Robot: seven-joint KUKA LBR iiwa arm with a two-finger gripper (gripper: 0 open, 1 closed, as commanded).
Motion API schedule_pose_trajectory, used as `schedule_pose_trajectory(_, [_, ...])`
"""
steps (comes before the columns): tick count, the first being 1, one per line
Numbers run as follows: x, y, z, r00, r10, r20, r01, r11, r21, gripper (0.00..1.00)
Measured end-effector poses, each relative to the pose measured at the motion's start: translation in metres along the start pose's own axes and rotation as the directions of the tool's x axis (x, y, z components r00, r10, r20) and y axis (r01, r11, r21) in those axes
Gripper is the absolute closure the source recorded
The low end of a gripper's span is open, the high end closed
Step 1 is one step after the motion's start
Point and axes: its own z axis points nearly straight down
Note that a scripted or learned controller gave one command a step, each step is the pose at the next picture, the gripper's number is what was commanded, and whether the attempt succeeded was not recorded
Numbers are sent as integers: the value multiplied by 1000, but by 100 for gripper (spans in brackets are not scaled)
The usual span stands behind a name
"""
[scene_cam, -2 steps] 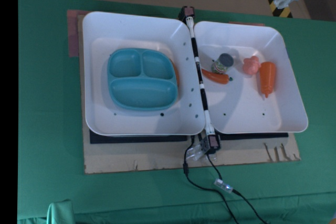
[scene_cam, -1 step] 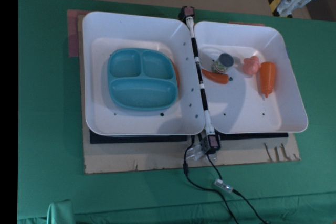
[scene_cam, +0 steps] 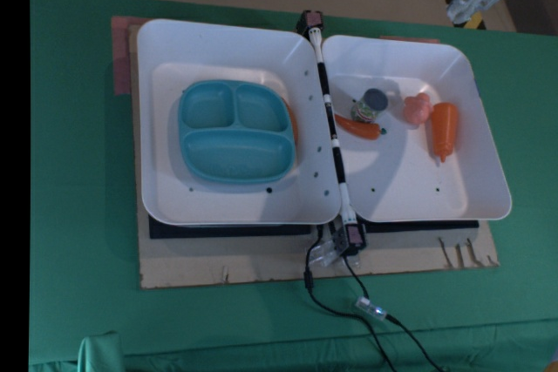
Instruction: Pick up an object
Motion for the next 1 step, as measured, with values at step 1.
schedule_pose_trajectory(1, [0,0,0,1000,0,0,0,1000,1,100])
